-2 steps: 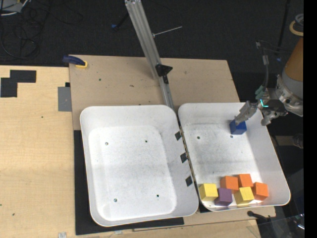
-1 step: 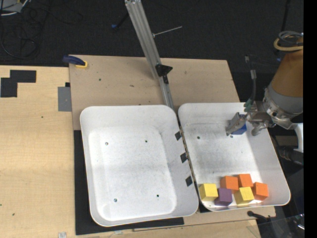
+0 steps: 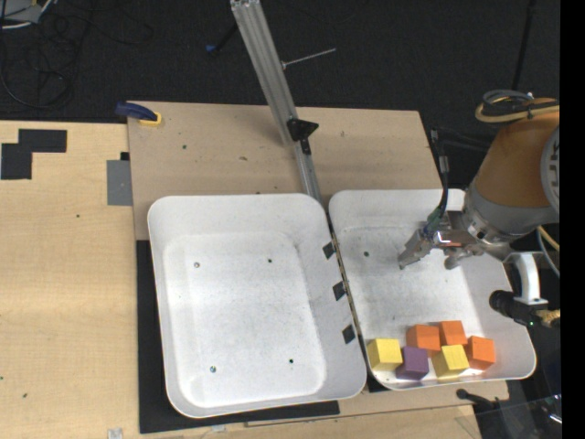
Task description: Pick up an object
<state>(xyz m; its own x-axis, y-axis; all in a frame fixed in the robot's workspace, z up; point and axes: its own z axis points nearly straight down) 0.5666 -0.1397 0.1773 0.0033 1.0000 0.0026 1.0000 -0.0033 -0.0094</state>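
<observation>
Over the right bin [image 3: 393, 218], the gripper [image 3: 430, 251] hangs above bare white floor in the bin's middle, its two fingers [image 3: 409, 253] spread apart and angled downward with nothing between them. The grey arm [image 3: 512, 186], with its orange band, reaches in from the right edge and covers part of the bin's right rim. Well apart from the gripper, at the near end of the same bin, lies a tight cluster of foam blocks: a yellow block [image 3: 387, 351] at the left end, a purple block [image 3: 415, 362] just beside it, an orange block [image 3: 423, 337] behind the purple one, a second yellow block [image 3: 449, 360] to the right, a smaller orange block [image 3: 452, 331] behind that, and another orange block [image 3: 481, 350] at the right end close to the bin's wall. The blocks touch or nearly touch one another, and none is in contact with the fingers. The left bin [image 3: 164, 218] sits beside the right one, joined along the shared edge by small black clips [image 3: 339, 290]. Both bins rest on a wooden surface [image 3: 219, 149], and a slanted metal rail [image 3: 270, 71] rises from behind the bins toward the top of the view.
</observation>
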